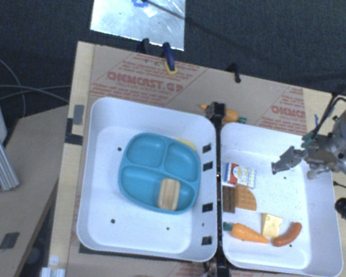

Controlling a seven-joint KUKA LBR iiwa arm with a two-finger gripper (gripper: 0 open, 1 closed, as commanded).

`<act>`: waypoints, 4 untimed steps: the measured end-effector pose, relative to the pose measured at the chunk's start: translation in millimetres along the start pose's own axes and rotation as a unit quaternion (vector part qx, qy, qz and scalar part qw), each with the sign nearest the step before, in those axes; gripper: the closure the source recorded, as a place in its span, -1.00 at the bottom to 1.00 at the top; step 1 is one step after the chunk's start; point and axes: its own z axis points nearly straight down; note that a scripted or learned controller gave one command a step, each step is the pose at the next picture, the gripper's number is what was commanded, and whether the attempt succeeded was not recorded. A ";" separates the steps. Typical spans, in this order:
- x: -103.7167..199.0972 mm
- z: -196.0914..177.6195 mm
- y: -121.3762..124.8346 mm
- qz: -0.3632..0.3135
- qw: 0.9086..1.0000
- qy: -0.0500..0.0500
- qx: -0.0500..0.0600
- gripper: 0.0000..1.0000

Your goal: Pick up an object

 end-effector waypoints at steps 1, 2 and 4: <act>0.4 -6.5 2.0 -0.001 1.000 -0.001 -0.006 -1.00; -3.8 55.1 4.8 0.000 1.000 -0.001 -0.004 -1.00; -9.6 163.1 11.2 0.000 1.000 0.000 -0.004 -1.00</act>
